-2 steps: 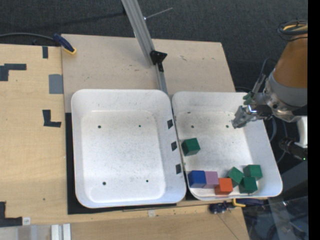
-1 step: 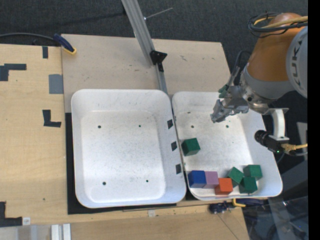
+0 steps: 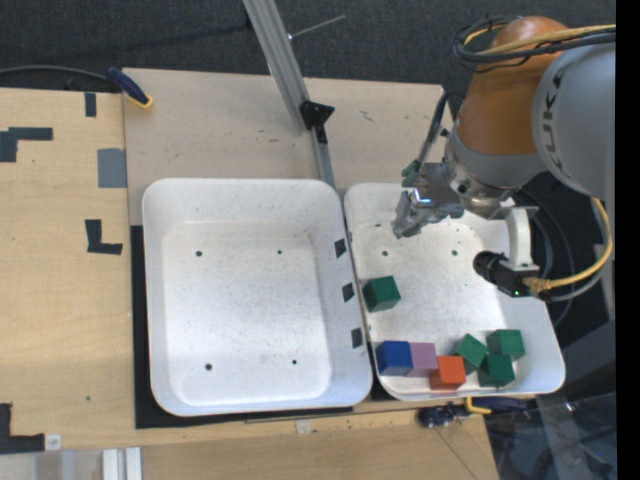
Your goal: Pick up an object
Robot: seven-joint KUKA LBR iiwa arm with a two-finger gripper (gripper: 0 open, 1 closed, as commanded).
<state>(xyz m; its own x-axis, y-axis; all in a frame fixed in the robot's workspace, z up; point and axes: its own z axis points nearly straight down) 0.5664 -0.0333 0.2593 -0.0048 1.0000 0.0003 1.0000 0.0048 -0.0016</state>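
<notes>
Since your jaws (image 3: 412,216) hang over the right bin (image 3: 440,258) with nothing visibly between them, their opening beyond telling, treat the lone green cube (image 3: 381,293) just below as the easiest pick, apart from the crowded corner blocks (image 3: 450,360).

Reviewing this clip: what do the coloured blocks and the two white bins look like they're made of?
Blocks, such as the lone green block and blue block: matte, even colour, slightly soft edges, so probably foam or painted wood; the view cannot settle which. Left bin and right bin: smooth white moulded plastic by the look, with rounded rims, faint sheen and dark speckling.
</notes>
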